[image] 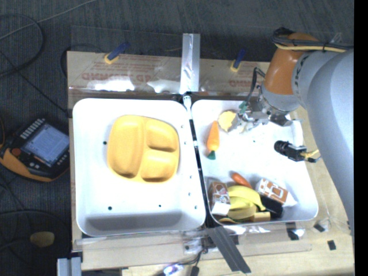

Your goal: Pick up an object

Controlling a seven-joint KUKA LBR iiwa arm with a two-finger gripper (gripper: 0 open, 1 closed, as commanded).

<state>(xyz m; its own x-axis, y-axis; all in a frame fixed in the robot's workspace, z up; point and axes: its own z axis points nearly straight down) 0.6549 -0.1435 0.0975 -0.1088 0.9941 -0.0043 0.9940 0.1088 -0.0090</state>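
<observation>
A: In the right-hand white bin [299, 209], what is there to pick from?

B: Near its far left corner an orange carrot [213, 138] lies lengthwise, tapered and smooth, with a green tip at the near end. Just beside it, toward the back wall, sits a pale yellow lump [226, 120] with a soft rounded outline. At the near edge a heap is crowded together: yellow bananas [244, 199], glossy and curved, a small brown printed pack [218, 194] on their left, a white and orange carton [272, 191] on their right, and a reddish-orange piece [241, 179] poking out behind.

A: And the tool?

B: The tool [251, 115] is down at the back of that bin, just right of the pale lump and near it. It is small and dark with glints of metal; I cannot tell how far it is open, nor see anything in it. Above it the wrist carries the orange band [282, 73], then the broad grey arm [330, 102].

A: The other bin?

B: The left bin [92, 211] is the same shallow moulded white plastic with rounded corners. A yellow divided tray [142, 148] lies in its middle, matte, with soft compartments.

A: What of the bench and the room?

B: The bench [86, 68] looks like pale board under clear sheeting, with blue and yellow clamps [117, 52] at the back. A metal strip [190, 62] runs up between the bins. The floor [57, 16] is dark ribbed carpet with cables, and a handheld pendant [35, 149] lies to the left.
</observation>
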